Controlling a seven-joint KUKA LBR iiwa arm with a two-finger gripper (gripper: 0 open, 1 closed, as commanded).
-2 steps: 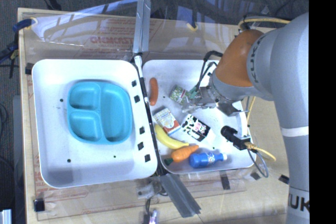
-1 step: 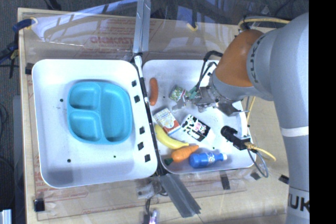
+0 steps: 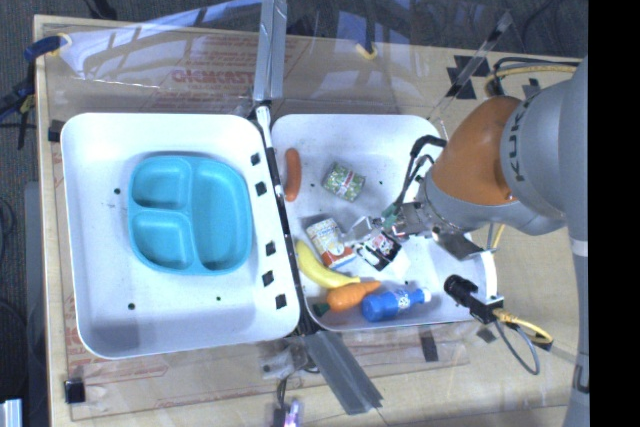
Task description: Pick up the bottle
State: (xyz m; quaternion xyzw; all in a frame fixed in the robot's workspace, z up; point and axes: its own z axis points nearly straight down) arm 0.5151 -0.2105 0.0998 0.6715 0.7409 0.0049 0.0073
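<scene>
While my gripper [image 3: 383, 237] hangs low in the right bin [image 3: 385, 128], I cannot tell how its fingers stand, for they blur into a small black, white and red packet [image 3: 380, 250] beneath them. At eight o'clock, touching that packet's side, sits a small carton [image 3: 326, 237]. At six o'clock the blue bottle [image 3: 393, 303] lies on its side by the bin's near wall, well apart from my tip, with an orange carrot [image 3: 350, 295] at its left end and a banana [image 3: 315, 267] beyond. At eleven o'clock rests a green packet [image 3: 343, 181], and farther, a sausage [image 3: 292, 174]. The left bin [image 3: 85, 215] holds a blue divided tray [image 3: 189, 213].
</scene>
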